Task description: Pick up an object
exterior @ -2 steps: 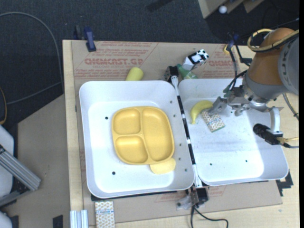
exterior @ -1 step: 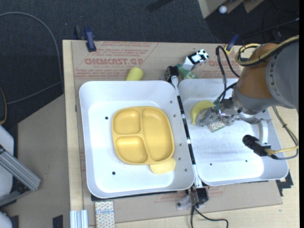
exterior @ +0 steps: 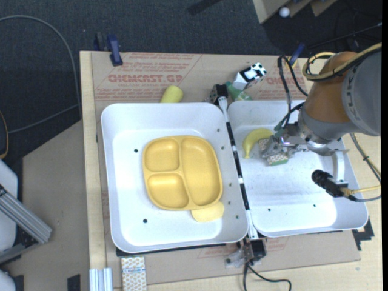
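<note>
Approach looks to be the step in hand, as I read it: my gripper sits low in the right bin, right on top of a small speckled, greyish object near the bin's far-left part. A yellow banana-shaped piece lies just beside that, toward the divider between the bins. From this high slanted view I cannot tell how wide the fingers stand or whether anything sits between them; the wrist hardware hides the tips, so I will not call it a grasp.

Before I trust the next move, I would want the speckled object centred under the tool, since the yellow piece is close enough to get nudged or caught along with it. Then a close, and a straight lift clear of the bin floor, would be what the task calls for. I judge the job barely begun: nothing is visibly raised.

As for pose, the arm comes in from the right, its orange band above the wrist, and the wrist points down and leftward into the bin. A black cable connector hangs off the arm over the bin floor.

Over in the left bin I see a yellow divided plate with a pale yellow piece tucked at its near edge, well apart from the tool.
</note>
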Controlling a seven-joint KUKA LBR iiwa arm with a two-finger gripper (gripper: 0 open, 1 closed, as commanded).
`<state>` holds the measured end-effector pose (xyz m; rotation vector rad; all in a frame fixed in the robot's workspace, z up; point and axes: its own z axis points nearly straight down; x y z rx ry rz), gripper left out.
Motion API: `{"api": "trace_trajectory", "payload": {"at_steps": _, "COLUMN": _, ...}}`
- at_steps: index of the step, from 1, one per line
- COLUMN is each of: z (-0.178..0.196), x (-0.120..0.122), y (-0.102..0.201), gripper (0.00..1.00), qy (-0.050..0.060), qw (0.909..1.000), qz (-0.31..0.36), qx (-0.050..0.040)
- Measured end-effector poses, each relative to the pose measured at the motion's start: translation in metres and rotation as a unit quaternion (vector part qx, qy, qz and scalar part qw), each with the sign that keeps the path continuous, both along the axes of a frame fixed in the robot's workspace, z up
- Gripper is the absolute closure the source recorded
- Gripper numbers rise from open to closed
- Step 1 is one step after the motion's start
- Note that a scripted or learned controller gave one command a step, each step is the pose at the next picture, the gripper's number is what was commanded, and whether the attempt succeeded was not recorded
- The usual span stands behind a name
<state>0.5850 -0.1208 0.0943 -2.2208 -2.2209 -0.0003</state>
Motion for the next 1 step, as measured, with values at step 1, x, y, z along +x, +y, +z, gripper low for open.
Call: {"api": "trace_trajectory", "payload": {"at_steps": 1, "z": 0.0906, "x": -0.0244, "y": 0.0726, "gripper": 1.0, "qy": -0.001, "qw": 1.0, "qz": 0.001, "qx": -0.0001}}
